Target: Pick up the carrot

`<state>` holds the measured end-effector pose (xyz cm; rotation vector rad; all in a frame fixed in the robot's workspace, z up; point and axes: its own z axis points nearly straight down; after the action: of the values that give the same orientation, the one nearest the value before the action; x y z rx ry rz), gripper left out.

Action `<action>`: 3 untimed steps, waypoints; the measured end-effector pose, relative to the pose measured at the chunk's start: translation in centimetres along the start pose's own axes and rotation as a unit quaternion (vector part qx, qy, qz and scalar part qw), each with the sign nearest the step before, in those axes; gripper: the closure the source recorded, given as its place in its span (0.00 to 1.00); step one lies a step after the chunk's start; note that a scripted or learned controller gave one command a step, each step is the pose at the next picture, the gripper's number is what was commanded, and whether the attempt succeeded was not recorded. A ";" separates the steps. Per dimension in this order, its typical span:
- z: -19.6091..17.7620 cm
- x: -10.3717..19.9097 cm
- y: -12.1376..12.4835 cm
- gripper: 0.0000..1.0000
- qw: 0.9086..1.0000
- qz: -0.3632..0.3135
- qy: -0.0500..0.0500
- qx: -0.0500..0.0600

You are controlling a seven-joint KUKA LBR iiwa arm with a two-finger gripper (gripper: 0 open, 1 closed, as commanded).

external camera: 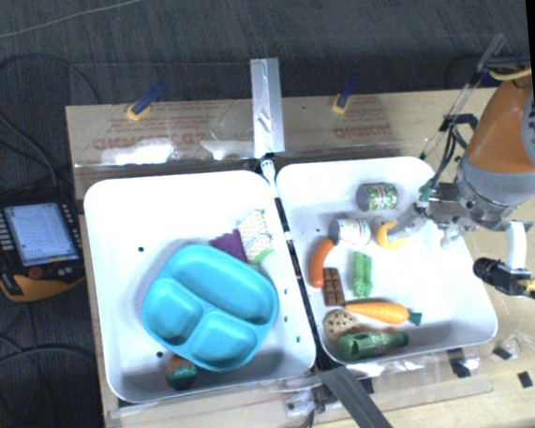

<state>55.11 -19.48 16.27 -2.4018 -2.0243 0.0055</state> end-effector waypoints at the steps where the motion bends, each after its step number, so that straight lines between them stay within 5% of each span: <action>1: 6.6 -0.3 1.3 0.00 0.999 0.048 0.004 -0.001; 2: 4.9 2.3 8.8 0.00 0.992 -0.130 -0.002 -0.002; 3: 7.0 -1.0 5.5 0.00 0.980 -0.198 0.003 -0.010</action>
<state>60.33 -21.44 9.30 -1.9606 -2.4677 -0.0236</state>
